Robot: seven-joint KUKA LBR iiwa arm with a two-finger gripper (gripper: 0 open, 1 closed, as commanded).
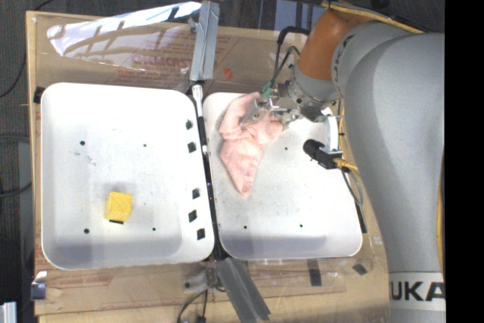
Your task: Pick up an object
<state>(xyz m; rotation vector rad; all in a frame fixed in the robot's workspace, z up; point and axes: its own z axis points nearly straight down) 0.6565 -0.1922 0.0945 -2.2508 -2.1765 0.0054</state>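
Pink cloth (243, 141) in right bin (333, 238), long axis near-vertical, tapering downward; end effector (271, 107) pinching upper edge.

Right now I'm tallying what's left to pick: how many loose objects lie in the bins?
2: a yellow block in the left bin, and a pink cloth in the right bin under the pincer. More may hide beneath the arm.

Two bins (76, 98), one cloth (243, 147), one block (119, 206)
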